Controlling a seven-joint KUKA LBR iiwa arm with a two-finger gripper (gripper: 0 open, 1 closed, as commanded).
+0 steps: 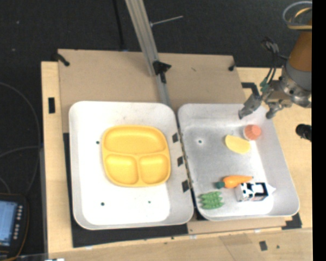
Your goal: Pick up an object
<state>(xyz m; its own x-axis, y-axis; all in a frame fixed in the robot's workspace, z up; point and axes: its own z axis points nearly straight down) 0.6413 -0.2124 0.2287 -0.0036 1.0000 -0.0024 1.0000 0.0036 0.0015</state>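
My gripper (259, 108) hangs over the back right corner of the right bin (206, 124), fingers spread apart and nothing between them. Just below it in the bin sit a small salmon-pink cup (252, 132) and a yellow banana-like slice (237, 144). Toward the bin's front lie an orange carrot (237, 181), a black-and-white cow-pattern box (252, 191) and a green leafy piece (211, 200).
The left bin (84, 145) holds a yellow three-compartment plate (136, 155). A slanted metal pole (144, 34) rises behind the bins. A tablet (5, 222) lies at the lower left off the bench. Cables run along the left.
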